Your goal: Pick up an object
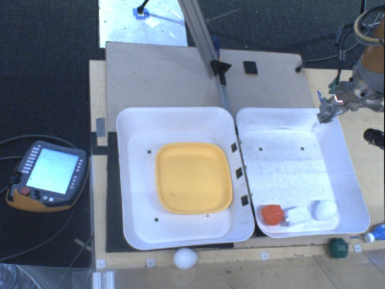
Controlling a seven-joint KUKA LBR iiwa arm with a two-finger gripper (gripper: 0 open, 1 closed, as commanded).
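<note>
Gripper (328, 112) hovers over the right bin's (343, 155) far corner, finger state impossible to tell. Orange ball (272, 214), white block (296, 215) and white ball (325, 209) line the near wall, well apart from it.

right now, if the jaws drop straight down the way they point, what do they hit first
Most likely the right bin's bare floor or its wall near the far right corner. The gripper hangs over that corner, while the orange object and white ball lie apart at the near edge. Height is unclear from one slanted view.
</note>
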